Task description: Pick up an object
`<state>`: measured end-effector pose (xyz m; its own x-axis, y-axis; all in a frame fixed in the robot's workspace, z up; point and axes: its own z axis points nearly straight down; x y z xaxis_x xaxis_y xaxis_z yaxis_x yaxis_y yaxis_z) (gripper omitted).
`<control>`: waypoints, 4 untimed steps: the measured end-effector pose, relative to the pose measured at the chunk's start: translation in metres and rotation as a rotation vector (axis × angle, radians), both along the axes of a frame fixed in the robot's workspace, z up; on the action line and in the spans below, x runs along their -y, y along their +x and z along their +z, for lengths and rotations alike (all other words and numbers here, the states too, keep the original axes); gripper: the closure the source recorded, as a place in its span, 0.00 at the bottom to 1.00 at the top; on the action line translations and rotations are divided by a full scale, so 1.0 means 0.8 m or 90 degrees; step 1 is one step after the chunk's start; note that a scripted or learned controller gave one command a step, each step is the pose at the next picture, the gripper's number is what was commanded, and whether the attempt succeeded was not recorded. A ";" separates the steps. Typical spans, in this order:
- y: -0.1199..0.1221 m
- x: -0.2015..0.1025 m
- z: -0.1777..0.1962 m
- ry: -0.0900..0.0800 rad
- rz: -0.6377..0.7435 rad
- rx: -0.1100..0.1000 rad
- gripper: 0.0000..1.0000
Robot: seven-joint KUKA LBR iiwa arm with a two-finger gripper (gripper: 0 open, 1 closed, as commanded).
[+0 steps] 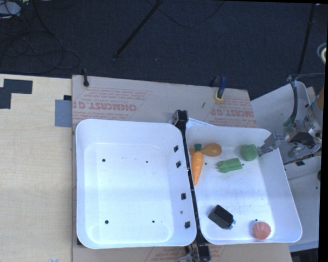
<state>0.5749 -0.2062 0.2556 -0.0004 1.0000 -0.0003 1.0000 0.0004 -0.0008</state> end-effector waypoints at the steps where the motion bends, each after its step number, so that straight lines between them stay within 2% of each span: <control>1: 0.012 0.011 0.282 -0.004 0.000 0.010 0.00; 2: 0.027 -0.092 0.358 0.000 0.005 0.004 0.00; 4: 0.088 -0.276 0.351 0.001 0.005 -0.002 0.00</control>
<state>0.6450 0.0148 0.5364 -0.0080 1.0000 0.0016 1.0000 0.0080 -0.0032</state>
